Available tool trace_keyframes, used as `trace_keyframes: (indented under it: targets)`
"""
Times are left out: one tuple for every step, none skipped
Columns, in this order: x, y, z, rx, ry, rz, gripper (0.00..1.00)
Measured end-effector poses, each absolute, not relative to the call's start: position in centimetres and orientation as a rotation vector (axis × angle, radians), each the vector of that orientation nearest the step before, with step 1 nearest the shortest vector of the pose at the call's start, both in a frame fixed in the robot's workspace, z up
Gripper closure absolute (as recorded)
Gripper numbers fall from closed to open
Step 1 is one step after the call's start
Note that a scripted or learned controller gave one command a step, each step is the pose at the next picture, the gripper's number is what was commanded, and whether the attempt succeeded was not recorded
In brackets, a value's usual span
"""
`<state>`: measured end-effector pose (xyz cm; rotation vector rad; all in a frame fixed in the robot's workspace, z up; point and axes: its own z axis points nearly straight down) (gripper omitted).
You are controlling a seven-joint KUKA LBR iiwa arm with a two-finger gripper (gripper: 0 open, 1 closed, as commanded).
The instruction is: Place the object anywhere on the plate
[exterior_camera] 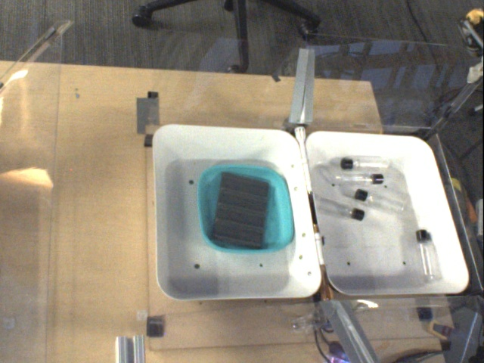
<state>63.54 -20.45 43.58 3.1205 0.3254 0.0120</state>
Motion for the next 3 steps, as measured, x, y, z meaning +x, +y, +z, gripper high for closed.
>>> trace_keyframes:
  targets:
    - [60.9,-20.5,43.6,3.121,0.324,0.012,0.0]
    - [57.5,-20.5,43.6,3.122,0.321,0.012,0.0]
    - [57.4,-20.5,43.6,3.122,0.321,0.012,0.0]
